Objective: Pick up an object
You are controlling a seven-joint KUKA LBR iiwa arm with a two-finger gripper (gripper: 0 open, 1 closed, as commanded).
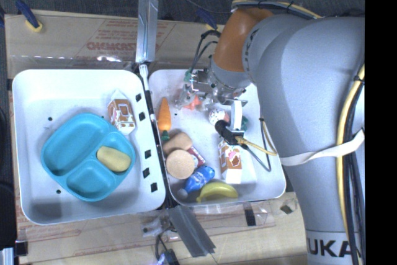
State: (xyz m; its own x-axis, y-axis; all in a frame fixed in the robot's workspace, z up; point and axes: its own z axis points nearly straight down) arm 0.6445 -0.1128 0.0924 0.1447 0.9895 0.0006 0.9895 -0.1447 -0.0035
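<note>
Grey arm (310, 90), orange wrist band (236, 40), yellow cables (355, 96)

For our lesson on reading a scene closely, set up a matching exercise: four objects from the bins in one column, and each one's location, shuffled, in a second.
Objects:
1. yellow potato-shaped item
2. carrot
3. banana
4. small carton

Places:
A. right bin, front edge
B. in the blue tray's compartment
C. right bin, against the divider
D. left bin, beside the tray's far corner

Pairs: 1-B, 2-C, 3-A, 4-D
</note>
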